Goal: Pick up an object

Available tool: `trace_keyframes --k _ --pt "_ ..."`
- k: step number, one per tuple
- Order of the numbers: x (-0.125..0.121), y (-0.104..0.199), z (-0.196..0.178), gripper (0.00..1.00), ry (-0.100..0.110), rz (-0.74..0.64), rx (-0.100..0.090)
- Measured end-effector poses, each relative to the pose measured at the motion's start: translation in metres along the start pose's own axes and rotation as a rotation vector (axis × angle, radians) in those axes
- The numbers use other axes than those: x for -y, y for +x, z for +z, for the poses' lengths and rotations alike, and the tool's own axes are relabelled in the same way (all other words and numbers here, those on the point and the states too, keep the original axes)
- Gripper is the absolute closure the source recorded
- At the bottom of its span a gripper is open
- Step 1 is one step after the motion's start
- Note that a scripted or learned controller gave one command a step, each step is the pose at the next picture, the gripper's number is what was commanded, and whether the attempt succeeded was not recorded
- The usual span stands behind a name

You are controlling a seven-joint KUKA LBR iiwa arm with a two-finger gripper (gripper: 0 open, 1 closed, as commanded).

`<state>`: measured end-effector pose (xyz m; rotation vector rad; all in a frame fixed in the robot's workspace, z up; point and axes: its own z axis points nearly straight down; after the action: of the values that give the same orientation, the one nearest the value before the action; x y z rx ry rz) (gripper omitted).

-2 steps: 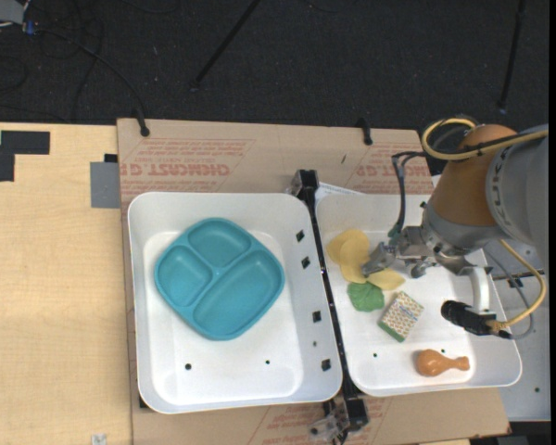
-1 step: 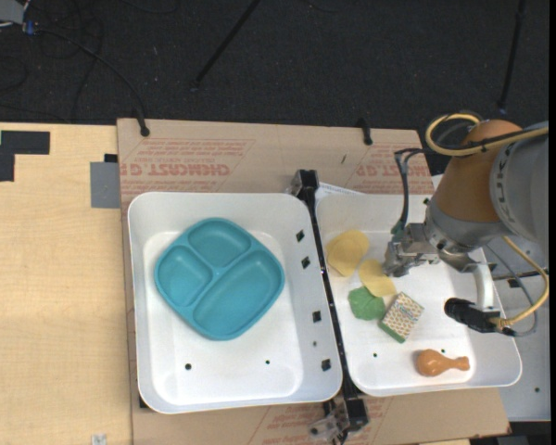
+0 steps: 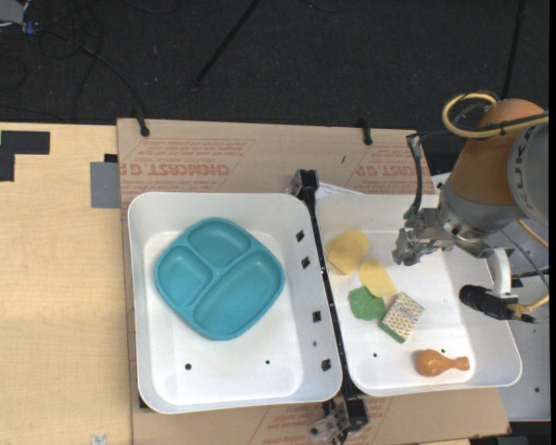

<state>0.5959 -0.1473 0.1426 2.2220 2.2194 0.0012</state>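
Two white bins sit side by side on the bench, parted by a black divider [image 3: 317,276].

The left bin [image 3: 157,378] holds a teal plate [image 3: 221,277] with three compartments. It lies flat, tilted a little on the diagonal, nearer the bin's far left corner than its near edge.

The right bin [image 3: 486,364] carries the small things. A pale yellow piece [image 3: 348,248] lies close to the divider, toward the far edge. Just beside it, on the near side, is a second yellow piece [image 3: 376,277], and touching that a green lump [image 3: 365,303]. A small patterned box [image 3: 403,316], green and white, lies against the green lump on its right. An orange drumstick toy [image 3: 437,363] rests apart from the rest, near the bin's near right corner.

The arm comes in from the right, its orange band above the wrist high over the right bin's far right corner. The gripper [image 3: 410,248] hangs above the right bin's far half, to the right of the yellow pieces and clear of them. I cannot tell how the claw stands; it is too dark and small to make out. Nothing shows in its grasp.
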Motion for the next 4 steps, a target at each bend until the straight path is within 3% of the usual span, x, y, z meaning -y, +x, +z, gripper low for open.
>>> trace_keyframes --k 2,4 --pt "-0.007 0.002 -0.089 1.0 -0.001 -0.003 0.0" --pt "0.026 0.103 -0.069 1.0 0.007 -0.005 -0.003"
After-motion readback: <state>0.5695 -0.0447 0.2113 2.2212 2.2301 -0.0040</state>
